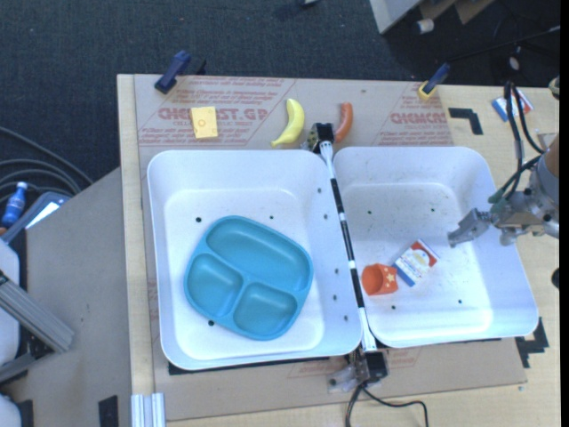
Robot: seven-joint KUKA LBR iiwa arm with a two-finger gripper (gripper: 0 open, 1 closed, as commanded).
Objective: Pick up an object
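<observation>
In the right bin [462, 172], near its front left corner, lie two small objects. One is an orange cup-like toy [380, 279] with a yellow star on it. Just to its right, touching or nearly touching it, is a small white carton [415, 264] with red and blue print. My gripper [471, 225] hovers over the right side of this bin, up and to the right of the carton and apart from both objects. Nothing is visibly in its grasp. In the left bin [178, 181] rests a blue divided plate [249, 277].
On the board behind the bins lie a yellow banana [289, 123], an orange-red sausage-like toy [344, 121] and a yellow block [204, 124]. Blue clamps [173, 71] hold the board's back edge. A black rail [342, 229] runs between the bins.
</observation>
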